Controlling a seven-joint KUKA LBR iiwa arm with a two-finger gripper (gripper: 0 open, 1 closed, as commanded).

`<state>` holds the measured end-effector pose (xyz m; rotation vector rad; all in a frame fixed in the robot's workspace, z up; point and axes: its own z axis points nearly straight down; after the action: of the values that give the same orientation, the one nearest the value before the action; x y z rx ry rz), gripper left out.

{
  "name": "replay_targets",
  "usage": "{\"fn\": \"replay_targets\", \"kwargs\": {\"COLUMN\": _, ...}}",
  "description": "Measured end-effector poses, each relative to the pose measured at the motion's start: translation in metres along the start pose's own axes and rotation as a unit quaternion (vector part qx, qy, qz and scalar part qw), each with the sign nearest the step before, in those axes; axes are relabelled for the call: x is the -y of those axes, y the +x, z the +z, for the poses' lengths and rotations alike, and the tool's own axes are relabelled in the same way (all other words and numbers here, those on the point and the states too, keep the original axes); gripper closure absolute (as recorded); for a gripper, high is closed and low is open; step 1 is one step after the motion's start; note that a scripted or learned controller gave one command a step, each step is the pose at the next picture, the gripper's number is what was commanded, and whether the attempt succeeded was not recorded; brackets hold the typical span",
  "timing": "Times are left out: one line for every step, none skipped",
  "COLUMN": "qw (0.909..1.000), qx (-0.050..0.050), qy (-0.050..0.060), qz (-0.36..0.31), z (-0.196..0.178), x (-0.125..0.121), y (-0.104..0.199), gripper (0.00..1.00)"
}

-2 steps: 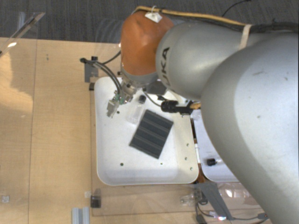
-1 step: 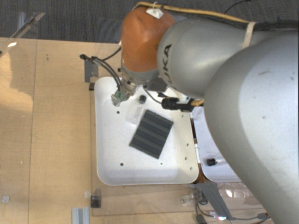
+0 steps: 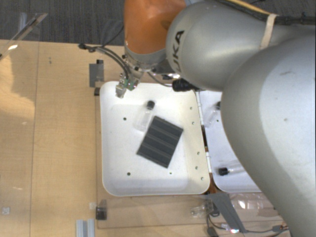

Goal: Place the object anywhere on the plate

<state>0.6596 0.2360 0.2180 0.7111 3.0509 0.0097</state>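
Hand (image 3: 123,88) hangs over the left bin's (image 3: 113,147) far-left corner, grip unclear; dark ribbed plate (image 3: 159,141) lies mid-bin, clear vial (image 3: 144,116) touching its far edge.

Glossy white plastic bin (image 3: 113,147) holds a matt, ribbed dark-grey plate (image 3: 160,141) and clear plastic vial (image 3: 144,116), on pale wood-grain bench (image 3: 49,132).

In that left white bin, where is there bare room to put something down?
The left white bin is bare along its left side and its front edge, below the dark ribbed rectangular plate. It is crowded near the back, around the small clear black-capped bottle.
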Motion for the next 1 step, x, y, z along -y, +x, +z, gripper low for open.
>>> {"fn": "replay_targets", "kwargs": {"qw": 1.0000, "qx": 0.001, "qy": -0.001, "qz": -0.006, "z": -0.0540, "x": -0.0018, "y": -0.0025, "gripper": 1.00}}
